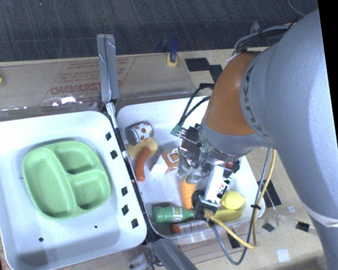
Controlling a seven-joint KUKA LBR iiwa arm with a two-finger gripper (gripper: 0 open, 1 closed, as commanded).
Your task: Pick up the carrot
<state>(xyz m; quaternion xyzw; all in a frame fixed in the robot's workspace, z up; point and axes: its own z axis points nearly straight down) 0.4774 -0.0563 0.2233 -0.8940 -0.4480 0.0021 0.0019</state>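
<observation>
The gripper [189, 175] hangs low over the right bin [153, 111], directly above the carrot [188, 193], which lies near the bin's front, its orange body partly hidden by the wrist. Whether the fingers are wide or narrow I cannot tell (the wrist hardware covers them). Just in front of the carrot lies a green bottle [172, 213]; a yellow lemon-like item [231, 201] sits to its right. The left bin [22, 245] holds a green divided plate [68, 178].
</observation>
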